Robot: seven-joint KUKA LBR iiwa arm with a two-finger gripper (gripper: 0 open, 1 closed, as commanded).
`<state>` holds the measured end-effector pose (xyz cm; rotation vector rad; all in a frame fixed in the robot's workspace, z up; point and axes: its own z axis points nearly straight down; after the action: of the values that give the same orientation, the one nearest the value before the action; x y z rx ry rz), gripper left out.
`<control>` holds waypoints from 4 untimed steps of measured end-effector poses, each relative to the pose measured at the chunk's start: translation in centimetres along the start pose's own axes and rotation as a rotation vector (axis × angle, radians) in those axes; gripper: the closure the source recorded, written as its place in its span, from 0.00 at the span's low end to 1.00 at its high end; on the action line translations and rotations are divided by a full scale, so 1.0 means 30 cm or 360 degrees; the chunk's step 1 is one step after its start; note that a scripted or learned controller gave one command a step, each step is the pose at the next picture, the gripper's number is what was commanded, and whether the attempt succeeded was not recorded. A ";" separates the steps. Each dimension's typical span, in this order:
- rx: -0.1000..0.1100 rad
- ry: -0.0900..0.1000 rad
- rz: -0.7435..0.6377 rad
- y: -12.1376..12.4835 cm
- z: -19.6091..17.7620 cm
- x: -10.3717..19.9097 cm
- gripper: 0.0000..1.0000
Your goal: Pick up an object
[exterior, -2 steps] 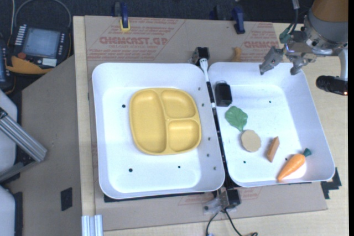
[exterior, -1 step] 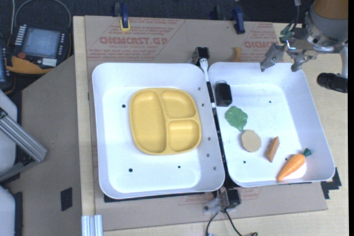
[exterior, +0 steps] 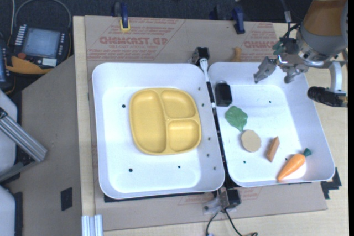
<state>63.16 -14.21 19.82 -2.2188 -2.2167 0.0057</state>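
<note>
Two shallow white bins were seen side by side on a brown board covering the bench (exterior: 166, 30). The left bin (exterior: 110, 135) carried a yellow divided plate (exterior: 165, 120), set roughly in the bin's middle, with three compartments that held nothing visible. The right bin (exterior: 310, 119) carried five loose things. A small black block (exterior: 223, 93) lay against the bin's left wall, close to the seam between the bins. A green leafy piece (exterior: 237, 117) was seen just below it, and a round tan disc (exterior: 250, 141) lay just beside the leaf, toward the bin's near edge. A short brown stick-like piece (exterior: 272, 149) was placed to the right of the disc, apart from it. An orange carrot (exterior: 292, 166) with a green tip lay at the bin's near right corner, close to the rim. The gripper (exterior: 278, 70) was found over the far edge of the right bin, near its far right corner, with the orange-banded arm (exterior: 326, 5) rising behind it. Its two fingers were spread apart, and nothing was seen between them. All five things lay well apart from the gripper, untouched by it.
</note>
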 end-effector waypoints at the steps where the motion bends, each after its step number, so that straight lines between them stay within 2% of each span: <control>1: 0.0001 0.0001 -0.0002 -0.002 0.209 0.019 0.00; 2: 0.0003 0.0001 -0.0001 -0.006 0.389 0.022 0.00; 3: -0.0011 -0.0003 -0.0001 0.001 0.339 0.020 1.00; 4: -0.0023 -0.0006 -0.0002 0.006 0.123 0.014 1.00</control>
<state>63.32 -13.79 16.13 -2.2264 -2.2268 -0.0062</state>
